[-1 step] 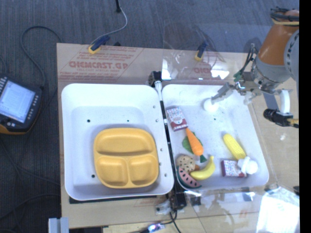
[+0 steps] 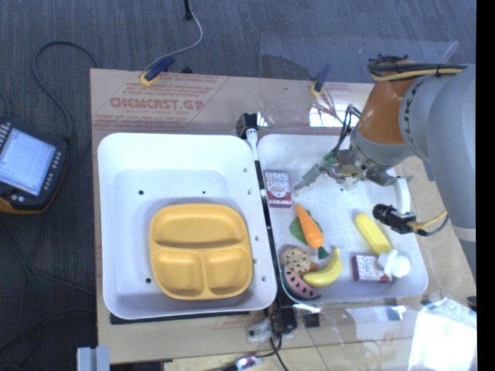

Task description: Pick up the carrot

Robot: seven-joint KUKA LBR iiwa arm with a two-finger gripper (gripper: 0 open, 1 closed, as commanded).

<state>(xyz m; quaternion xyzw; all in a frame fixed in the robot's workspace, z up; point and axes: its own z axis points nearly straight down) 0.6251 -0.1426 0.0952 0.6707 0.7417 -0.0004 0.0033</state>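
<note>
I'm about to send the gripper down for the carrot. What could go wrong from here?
1. The carrot is crowded: its green top on one side, the cookie and banana just below. Fingers may catch a neighbour instead.
2. It lies near the bin wall, which could block a finger.
3. The gripper sits up and right of the carrot, so a straight descent would likely miss.

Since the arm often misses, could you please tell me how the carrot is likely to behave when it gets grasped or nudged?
The carrot looks like a smooth toy, so it is probably stiff, light and a little slippery. Its rounded, tapered body may roll or pivot if pushed from the side. It lies close to the banana and the red box, so a nudge could shove it against them.
</note>
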